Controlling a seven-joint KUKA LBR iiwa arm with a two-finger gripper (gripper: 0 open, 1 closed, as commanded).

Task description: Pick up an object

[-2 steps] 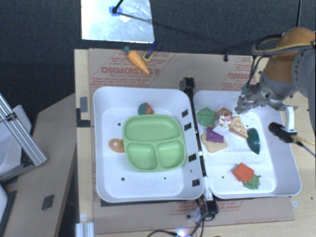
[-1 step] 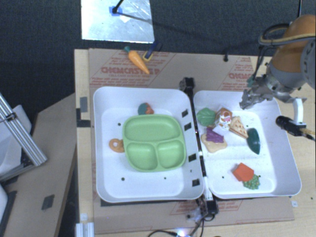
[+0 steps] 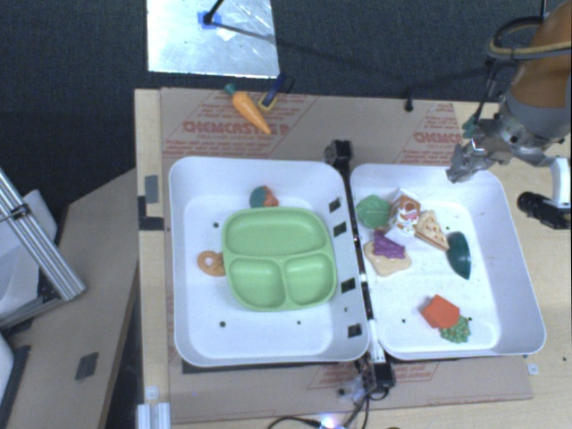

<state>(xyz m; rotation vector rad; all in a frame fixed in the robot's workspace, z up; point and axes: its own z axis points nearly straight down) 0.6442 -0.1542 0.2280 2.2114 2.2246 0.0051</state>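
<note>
My gripper (image 3: pixel 463 166) hangs over the far right corner of the right bin (image 3: pixel 509 266), above and apart from the toys. In that bin lie a green round toy (image 3: pixel 374 211), a white and red carton toy (image 3: pixel 407 215), a pizza-slice toy (image 3: pixel 432 231), a purple toy on a tan slab (image 3: pixel 388 250), a dark green leaf-shaped toy (image 3: pixel 459 255) and an orange-red block with green bits (image 3: pixel 443 315). Nothing shows between the fingers.
The left bin (image 3: pixel 192 239) holds a green divided tray (image 3: pixel 277 257), a small pretzel-like ring (image 3: pixel 211 263) and a small orange-green toy (image 3: pixel 263 197). A toy carrot (image 3: pixel 250 112) lies on the cardboard behind the bins. A foil sheet (image 3: pixel 213 23) sits farther back.
</note>
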